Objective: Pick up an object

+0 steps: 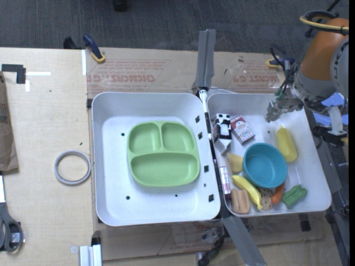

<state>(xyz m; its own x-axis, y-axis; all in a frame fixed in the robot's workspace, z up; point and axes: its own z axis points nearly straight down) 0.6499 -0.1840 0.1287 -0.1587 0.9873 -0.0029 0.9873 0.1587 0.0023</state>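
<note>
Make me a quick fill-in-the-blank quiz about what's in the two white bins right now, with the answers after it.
1. The green divided plate lies in the ____ bin as the camera sees it.
2. The bowl in the right bin is ____ in colour.
3. The banana lies against the bowl's ____ edge in the picture.
4. The gripper hovers over the right bin's ____ end in the picture.

Answers: left; blue; lower-left; upper

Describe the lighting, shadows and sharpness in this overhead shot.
Camera view: even, soft light with no hard glare; the green divided plate casts only a faint shadow on the left bin; the teal bowl is fairly sharp, while the tool looks slightly blurred.
</note>
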